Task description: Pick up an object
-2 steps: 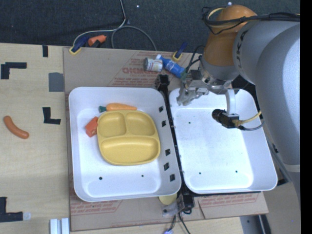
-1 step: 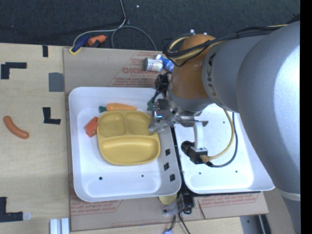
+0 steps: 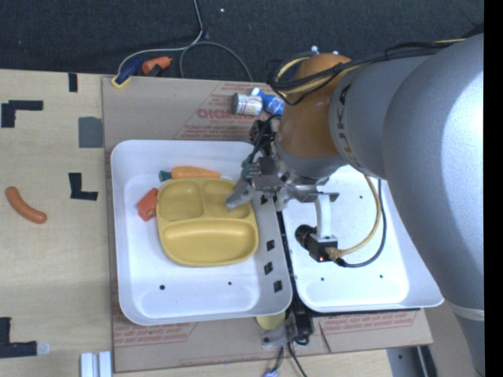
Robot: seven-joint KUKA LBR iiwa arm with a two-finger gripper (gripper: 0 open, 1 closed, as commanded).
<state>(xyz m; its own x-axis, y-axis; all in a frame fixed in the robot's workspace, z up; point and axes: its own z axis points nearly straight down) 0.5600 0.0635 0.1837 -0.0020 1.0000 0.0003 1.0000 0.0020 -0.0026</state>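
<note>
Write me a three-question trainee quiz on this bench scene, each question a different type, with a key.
1. True or false: the yellow divided plate lies in the left bin.
2. Multiple choice: what lies along the plate's far edge? A) a blue cup B) an orange carrot C) a spoon
3. Fill in: the sausage-shaped toy lies outside both bins, on the ____ side of the view.

Key:
1. True.
2. B. A smaller orange piece also sits at the plate's left edge.
3. Left. The gripper hangs over the plate's right corner, near the divide with the right bin.
</note>
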